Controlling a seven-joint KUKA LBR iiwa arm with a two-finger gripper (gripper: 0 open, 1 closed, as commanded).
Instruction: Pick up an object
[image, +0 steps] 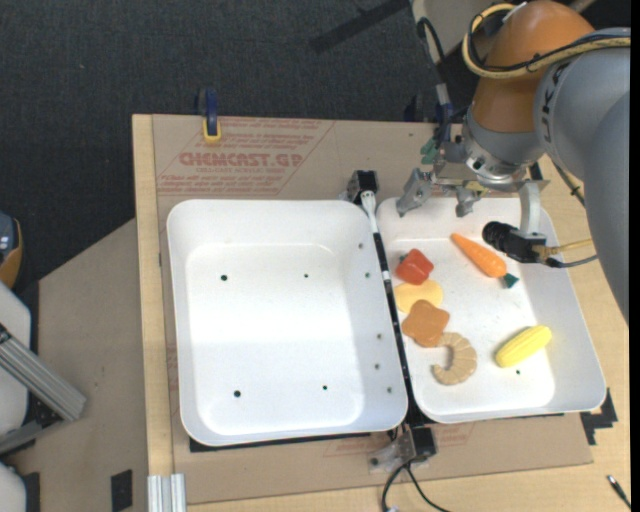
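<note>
I see the carrot (478, 255) lying just below my gripper (437, 201), jaws spread and empty, arm hovering over the right bin's (570, 330) far edge.

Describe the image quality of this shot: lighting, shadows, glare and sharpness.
In the camera view, lighting is bright and even; the left bin floor is nearly blown out to white, with a soft grey shade toward its near wall. The carrot and corn cast only faint shadows on the right bin. The toys look sharp; the gripper is slightly soft.
</note>
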